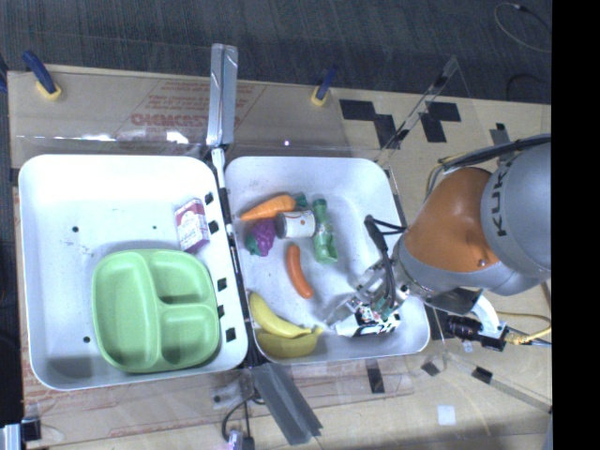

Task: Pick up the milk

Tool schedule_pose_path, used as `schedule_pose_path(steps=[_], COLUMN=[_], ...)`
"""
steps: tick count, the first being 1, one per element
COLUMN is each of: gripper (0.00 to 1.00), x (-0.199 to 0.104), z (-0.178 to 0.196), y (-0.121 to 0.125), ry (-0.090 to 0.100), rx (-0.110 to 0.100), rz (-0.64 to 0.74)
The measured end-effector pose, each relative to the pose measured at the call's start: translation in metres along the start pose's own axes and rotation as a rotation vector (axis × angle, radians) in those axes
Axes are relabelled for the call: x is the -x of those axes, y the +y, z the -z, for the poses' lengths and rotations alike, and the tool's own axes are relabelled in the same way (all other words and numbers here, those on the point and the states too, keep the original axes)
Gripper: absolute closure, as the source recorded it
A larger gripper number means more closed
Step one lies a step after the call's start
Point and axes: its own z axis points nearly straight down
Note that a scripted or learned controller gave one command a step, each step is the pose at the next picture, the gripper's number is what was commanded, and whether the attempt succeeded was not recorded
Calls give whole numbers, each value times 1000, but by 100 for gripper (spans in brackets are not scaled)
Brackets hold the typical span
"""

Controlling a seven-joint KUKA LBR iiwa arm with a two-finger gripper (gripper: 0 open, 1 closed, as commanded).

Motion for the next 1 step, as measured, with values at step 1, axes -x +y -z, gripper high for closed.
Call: schedule_pose_path(steps=[1], gripper=[0], x=[25], z=[33], y=[21], ry=[1], rx=[-2], rz=[-291])
